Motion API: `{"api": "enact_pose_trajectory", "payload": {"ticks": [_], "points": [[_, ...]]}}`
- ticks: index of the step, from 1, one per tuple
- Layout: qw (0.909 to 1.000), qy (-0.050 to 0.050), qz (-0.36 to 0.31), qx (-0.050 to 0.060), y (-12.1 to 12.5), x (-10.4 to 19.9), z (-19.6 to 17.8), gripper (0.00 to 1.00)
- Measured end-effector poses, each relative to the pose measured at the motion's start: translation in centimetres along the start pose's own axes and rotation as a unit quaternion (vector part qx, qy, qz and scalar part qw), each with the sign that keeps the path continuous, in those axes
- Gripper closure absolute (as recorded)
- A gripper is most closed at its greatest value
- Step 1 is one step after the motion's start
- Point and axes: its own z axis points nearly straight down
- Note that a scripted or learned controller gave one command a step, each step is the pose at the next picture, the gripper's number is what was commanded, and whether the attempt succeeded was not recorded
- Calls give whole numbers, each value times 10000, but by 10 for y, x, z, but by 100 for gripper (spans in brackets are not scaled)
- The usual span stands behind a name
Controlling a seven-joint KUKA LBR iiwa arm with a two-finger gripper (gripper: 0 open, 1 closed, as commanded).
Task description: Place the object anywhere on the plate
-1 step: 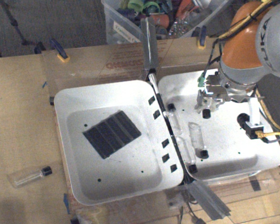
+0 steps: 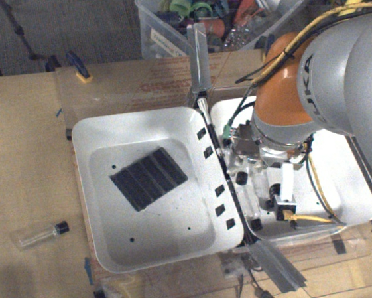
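Observation:
A dark ribbed rectangular plate (image 2: pixel 148 178) lies flat and a little askew in the left white bin (image 2: pixel 90 189). My gripper (image 2: pixel 260 186) hangs low inside the right white bin (image 2: pixel 357 185), close to that bin's left wall and just right of the divider. The grey arm with its orange band (image 2: pixel 282 100) covers much of the right bin's floor. I make out no loose object beside the gripper; whatever lies beneath it is hidden by the wrist and cables.
A rail with black clips (image 2: pixel 217 175) separates the two bins. A clear tub of colourful toys (image 2: pixel 223 4) stands behind the bins. A small clear vial with a black cap (image 2: pixel 41 233) lies on the bench at the left. A yellow cable (image 2: pixel 314 218) trails along the right bin's front.

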Motion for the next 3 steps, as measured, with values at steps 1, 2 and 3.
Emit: {"api": "enact_pose_trajectory", "payload": {"ticks": [1, 2, 3], "points": [[9376, -8, -3476, -38, 24, 67, 3, 100], [8192, -17, -5734, -50, 87, 95, 40, 100], [7974, -15, -6034, -46, 59, 173, -53, 100]]}}
